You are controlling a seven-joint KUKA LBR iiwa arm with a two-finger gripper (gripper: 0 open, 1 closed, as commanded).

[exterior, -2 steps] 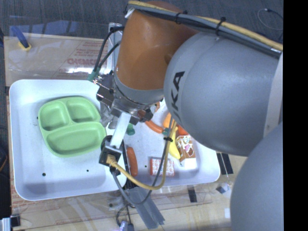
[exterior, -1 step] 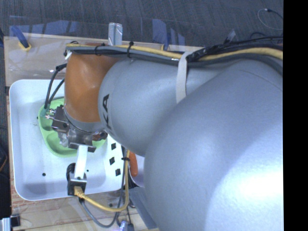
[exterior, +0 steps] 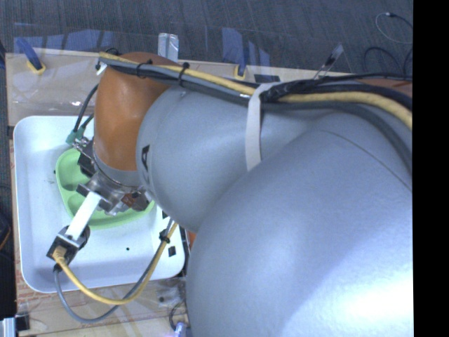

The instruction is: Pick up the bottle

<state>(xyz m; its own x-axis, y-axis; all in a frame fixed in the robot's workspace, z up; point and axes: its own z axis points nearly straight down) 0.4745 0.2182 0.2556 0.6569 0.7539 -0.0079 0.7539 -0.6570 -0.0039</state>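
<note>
Grey and bulky, the arm (exterior: 295, 209) reaches in from the right and covers most of the bench, its orange band (exterior: 119, 118) sitting above the wrist. The gripper (exterior: 105, 192) hangs low over a green bowl (exterior: 70, 181) in the left white bin (exterior: 31, 188); whether it is apart or together cannot be told. A white bracket (exterior: 85, 217) juts from the wrist toward a black connector (exterior: 66, 243), with a yellow cable (exterior: 119, 286) looping below. No bottle can be made out beneath or beside the gripper.
</note>
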